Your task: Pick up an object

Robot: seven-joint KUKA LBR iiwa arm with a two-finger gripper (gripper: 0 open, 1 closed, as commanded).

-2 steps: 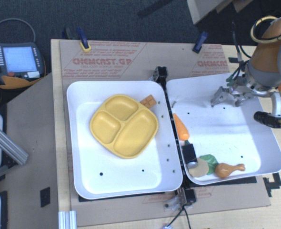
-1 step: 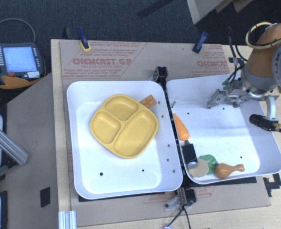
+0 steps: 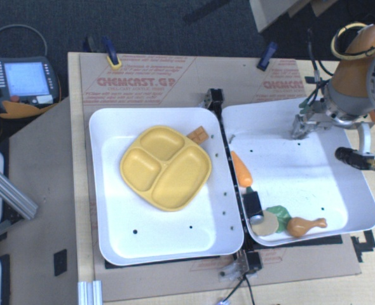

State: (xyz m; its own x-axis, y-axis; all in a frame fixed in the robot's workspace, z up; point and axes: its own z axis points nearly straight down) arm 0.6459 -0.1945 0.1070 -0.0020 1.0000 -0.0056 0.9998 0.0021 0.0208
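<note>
**Nothing lifted yet: my gripper hangs over the right bin's far corner**

Starting at the left, a grey teach pendant with a lit screen (image 3: 23, 81) lies on the dark floor beside the bench. The bench top is a sheet of brown printed cardboard (image 3: 175, 75), pinned at its far edge by a yellow-tipped clamp (image 3: 113, 59) and a blue clamp (image 3: 266, 56).

The shallow white left bin (image 3: 111, 234) holds a yellow, three-compartment plastic plate (image 3: 166, 168), lying flat and slightly toward the far side. A small tan wooden block (image 3: 197, 135) peeks out at the plate's far right edge, touching it or tucked just under; I cannot tell which.

In the shallow white right bin (image 3: 314, 183), the candidates sit along the left wall and near corner: an orange toy carrot (image 3: 241, 168), a small black rectangular object (image 3: 252, 203), a pale round disc (image 3: 265, 223) lying over a green leafy toy (image 3: 280, 214), and a tan toy drumstick (image 3: 304, 224).

My two-finger gripper (image 3: 300, 129) hovers at that bin's far side, well apart from all of them. I judge the pick barely begun: nothing sits between the tips, and whether they are spread or closed I cannot tell. Choosing, descending, closing and lifting all remain.
</note>
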